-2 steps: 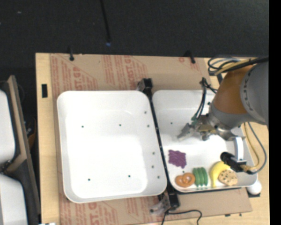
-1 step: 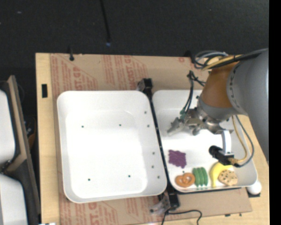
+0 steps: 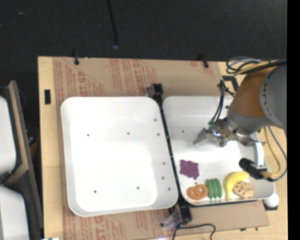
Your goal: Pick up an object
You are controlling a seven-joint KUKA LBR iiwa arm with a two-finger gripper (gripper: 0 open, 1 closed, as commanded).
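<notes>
My gripper hangs over the middle of the right bin, its fingers spread open with nothing between them. Below it, near the bin's front, lie a purple object, an orange pretzel-like ring, a green ridged object, a yellow object and a tan cookie-like piece. The purple object is the nearest to the gripper, a short way in front of it.
The left bin sits beside the right one, sharing a dark divider edge. The grey arm with its orange band enters from the right over the right bin's back corner. Cables trail by the bin's right side.
</notes>
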